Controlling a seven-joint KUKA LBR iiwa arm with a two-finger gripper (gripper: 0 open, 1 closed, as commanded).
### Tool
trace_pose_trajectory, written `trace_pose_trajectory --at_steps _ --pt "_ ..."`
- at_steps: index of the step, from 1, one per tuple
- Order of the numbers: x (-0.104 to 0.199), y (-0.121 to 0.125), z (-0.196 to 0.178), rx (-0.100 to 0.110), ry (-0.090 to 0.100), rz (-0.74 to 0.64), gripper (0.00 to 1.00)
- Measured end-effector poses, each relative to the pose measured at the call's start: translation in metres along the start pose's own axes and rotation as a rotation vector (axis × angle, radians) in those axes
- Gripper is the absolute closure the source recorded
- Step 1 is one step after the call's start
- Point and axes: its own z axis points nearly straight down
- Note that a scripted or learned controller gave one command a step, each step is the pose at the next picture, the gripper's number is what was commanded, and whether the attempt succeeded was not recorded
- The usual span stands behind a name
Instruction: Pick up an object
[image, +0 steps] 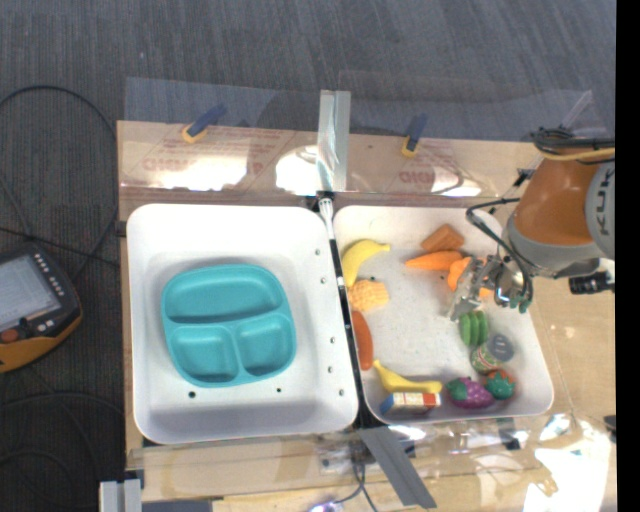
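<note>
Nothing is lifted yet: the gripper (482, 290) hovers near the right bin's (400, 325) right edge, above the green pepper (473, 328); whether it grips anything cannot be told.

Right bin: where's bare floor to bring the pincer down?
The right bin has one bare patch mid-floor, bordered by the corn, carrots, green pepper and lower banana. The bottom right corner is crowded: can, grapes. The pincer sits by the carrots.

Bright, sharp; glare on far plastic (240, 165)
</note>
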Motion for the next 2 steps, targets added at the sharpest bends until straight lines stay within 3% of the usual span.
trace_pose_trajectory --at_steps 1,2 --pt "0.005 0.000 0.003 0.001 0.020 0.000 0.00" --pt "-0.001 0.001 -0.010 0.002 -0.003 -0.001 1.00"
